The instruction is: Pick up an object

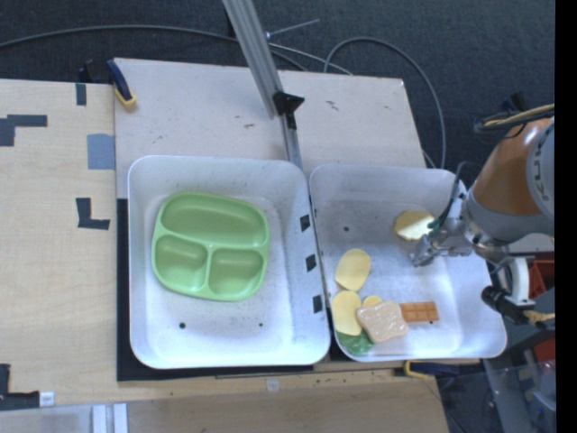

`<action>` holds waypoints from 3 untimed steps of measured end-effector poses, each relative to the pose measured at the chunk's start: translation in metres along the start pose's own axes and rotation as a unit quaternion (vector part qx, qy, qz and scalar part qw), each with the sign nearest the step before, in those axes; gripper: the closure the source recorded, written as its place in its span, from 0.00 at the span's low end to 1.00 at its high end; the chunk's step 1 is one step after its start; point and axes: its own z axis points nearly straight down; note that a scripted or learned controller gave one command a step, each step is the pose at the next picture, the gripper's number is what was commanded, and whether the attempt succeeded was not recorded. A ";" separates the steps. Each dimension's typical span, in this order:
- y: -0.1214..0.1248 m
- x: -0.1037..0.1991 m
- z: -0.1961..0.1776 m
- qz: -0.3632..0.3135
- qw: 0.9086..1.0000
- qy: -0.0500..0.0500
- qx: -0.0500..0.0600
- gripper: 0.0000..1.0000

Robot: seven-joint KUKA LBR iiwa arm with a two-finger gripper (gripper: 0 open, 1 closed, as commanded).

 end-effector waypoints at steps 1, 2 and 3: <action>-0.002 0.000 -0.042 0.001 1.000 0.000 -0.002 1.00; 0.003 0.002 -0.105 0.000 1.000 -0.001 -0.003 1.00; 0.012 -0.004 -0.156 0.001 1.000 -0.001 -0.003 1.00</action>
